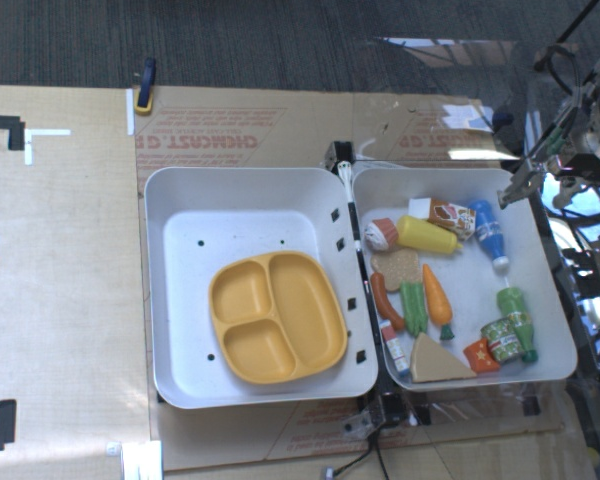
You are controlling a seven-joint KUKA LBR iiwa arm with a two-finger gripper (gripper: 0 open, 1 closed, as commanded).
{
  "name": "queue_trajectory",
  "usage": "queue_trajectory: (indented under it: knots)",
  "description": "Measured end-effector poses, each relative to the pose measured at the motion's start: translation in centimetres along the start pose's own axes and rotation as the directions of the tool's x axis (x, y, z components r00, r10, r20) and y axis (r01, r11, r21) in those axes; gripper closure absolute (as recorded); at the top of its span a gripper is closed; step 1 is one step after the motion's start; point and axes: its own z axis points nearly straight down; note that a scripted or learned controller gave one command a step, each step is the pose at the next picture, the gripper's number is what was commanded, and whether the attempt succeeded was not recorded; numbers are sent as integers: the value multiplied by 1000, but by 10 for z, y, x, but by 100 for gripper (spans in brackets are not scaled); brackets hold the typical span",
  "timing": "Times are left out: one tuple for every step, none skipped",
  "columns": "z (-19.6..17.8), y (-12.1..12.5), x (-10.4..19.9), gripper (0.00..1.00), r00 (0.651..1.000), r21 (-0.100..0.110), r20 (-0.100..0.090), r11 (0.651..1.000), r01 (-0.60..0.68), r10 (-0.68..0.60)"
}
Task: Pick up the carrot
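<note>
The carrot [437,297] is a short orange piece with a green top. It lies in the right bin [552,298], near the middle and pointing toward the front. A green vegetable [413,307] lies right beside it on its left, and a cheese wedge [438,360] sits just in front of it. My gripper [521,182] hangs at the bin's far right corner, above the rim. It is well away from the carrot, up and to the right, with nothing seen in it.
The right bin also holds a yellow bottle [426,235], a blue bottle [488,233], a green bottle [515,318], a sausage [385,301], a round cracker [397,266] and a red carton [480,355]. A yellow divided plate [277,315] lies in the left bin [180,268]. Cables crowd the right side.
</note>
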Motion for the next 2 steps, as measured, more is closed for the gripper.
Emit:
queue_trajectory:
  knots:
    - [163, -23, 46, 0, 996, 1, -2, 996, 95, -95]
    - [188, -69, 80, 0, 998, 0, -2, 998, -66, 66]
